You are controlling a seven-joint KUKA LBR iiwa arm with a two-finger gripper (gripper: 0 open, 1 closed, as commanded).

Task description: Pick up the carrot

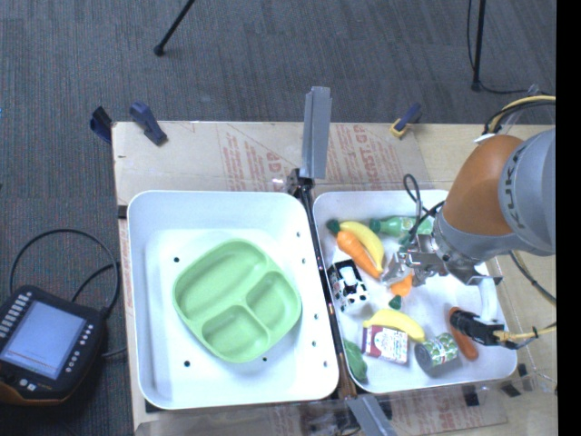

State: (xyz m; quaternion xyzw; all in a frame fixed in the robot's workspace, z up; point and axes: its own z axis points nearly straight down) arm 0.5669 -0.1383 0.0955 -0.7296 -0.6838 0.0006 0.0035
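Green-topped can near front rim, carrot beyond, jaws beside it, spread unclear.

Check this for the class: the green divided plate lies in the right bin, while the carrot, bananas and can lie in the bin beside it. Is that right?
Not quite. The camera view shows the green divided plate lying in the left bin, not the right. The rest stands: the carrot, bananas and can lie in the bin beside it.

Dark grey carpet surrounds the brown table, with stand legs at the top and a pendant lower left.
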